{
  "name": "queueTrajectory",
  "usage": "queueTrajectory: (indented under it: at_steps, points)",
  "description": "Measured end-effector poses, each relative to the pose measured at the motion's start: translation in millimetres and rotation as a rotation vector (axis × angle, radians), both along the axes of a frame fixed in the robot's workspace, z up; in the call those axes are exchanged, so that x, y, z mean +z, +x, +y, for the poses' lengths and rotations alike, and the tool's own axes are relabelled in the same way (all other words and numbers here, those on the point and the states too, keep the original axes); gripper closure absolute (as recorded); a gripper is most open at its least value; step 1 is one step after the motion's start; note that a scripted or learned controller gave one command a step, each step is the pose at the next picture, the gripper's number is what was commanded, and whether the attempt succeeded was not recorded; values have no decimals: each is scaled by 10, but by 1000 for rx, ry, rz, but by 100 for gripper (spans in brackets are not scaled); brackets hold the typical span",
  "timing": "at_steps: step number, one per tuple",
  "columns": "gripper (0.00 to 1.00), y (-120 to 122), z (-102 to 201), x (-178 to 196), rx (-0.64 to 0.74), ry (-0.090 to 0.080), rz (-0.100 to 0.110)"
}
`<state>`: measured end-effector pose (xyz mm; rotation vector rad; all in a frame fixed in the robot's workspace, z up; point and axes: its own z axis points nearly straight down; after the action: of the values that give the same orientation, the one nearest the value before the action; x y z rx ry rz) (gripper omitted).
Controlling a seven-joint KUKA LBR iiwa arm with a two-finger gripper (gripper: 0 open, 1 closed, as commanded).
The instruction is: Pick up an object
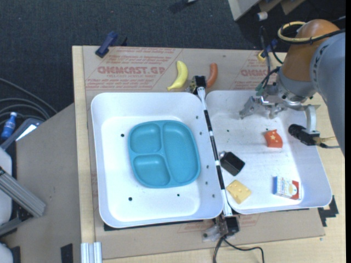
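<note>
Cheese wedge (238,191) and small carton (286,187) sit nearest in the right bin (312,199); red object (273,139) beyond. My gripper (262,108) hovers over the bin's far end, fingers spread, gripping nothing. Pick not yet done.

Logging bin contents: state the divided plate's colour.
The divided plate is turquoise blue, seen clearly in the camera view.

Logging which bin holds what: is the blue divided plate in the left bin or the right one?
In the left bin. The blue divided plate lies flat near its middle, all three compartments bare; the strawberry and cheese wedge are in the right bin.
</note>
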<state>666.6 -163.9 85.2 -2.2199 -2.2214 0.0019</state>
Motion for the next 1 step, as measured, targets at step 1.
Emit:
queueTrajectory:
  at_steps: [1]
  points:
    - [0,-1,13,-1,0,0,0]
